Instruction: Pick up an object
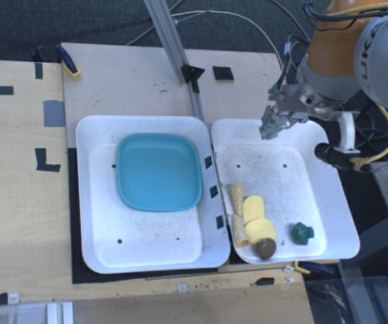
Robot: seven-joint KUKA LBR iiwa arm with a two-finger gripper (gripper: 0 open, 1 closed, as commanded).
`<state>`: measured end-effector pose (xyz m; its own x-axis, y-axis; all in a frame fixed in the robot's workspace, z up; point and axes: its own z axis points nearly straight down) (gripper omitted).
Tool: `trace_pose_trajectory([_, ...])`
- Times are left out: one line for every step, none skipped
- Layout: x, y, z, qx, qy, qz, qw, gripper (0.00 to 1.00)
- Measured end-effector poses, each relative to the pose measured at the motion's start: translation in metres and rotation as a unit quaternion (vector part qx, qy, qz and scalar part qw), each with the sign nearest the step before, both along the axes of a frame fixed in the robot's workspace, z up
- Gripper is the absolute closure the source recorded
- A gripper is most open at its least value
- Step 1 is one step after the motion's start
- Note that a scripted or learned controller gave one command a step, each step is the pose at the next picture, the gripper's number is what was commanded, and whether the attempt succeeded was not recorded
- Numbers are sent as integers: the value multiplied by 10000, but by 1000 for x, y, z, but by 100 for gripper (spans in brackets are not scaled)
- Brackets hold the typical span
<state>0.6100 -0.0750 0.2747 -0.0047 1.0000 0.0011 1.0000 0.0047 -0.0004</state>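
In the right bin (315, 174), near its front edge, lie a yellow block (255, 220), a brown round object (266, 248), a tan stick-like piece (237, 211) and a small dark green object (301, 232). My gripper (271, 128) hangs above the bin's back rim, well away from those objects, with nothing visible between its fingers. The left bin (99, 201) holds a blue square plate (158, 171).
A slanted metal pole (173, 42) rises behind the bins. Cables (247, 19) loop over the bench at the back. Black clips (214, 191) sit on the divider between the bins. The middle of the right bin is bare white floor.
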Motion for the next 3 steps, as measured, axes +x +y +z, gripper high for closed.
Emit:
trace_pose_trajectory([9,59,-6,0,2,1,10000,100])
trace_pose_trajectory([17,101,-13,-3,4,-5,10000,100])
trace_pose_trajectory([24,147,-39,-5,11,-6,10000,100])
